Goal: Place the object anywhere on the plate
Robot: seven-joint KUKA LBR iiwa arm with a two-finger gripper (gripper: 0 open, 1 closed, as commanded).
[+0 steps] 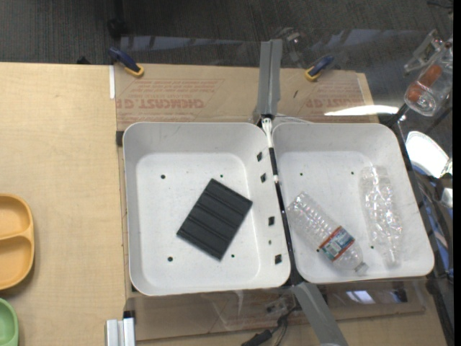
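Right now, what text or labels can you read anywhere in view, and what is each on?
"CHEMCAST GP": red print, upside down in this view, on the cardboard sheet behind the left bin; the last letters are uncertain.
A second red print on the cardboard behind the right bin: too faint to read.
Label on the bottle in the right bin: too small to read.
Black slab: no text.

Object: black rectangular ribbed slab (215,218), with grooves running along its length.
Object pose: lying flat, turned diagonally to the bin walls.
Object location: on the floor of the left white bin (144,193), near its centre, apart from every wall.
Plate: orange divided plate (14,242), partly cut by the left edge.
Plate location: on the wooden bench, well apart from the slab.
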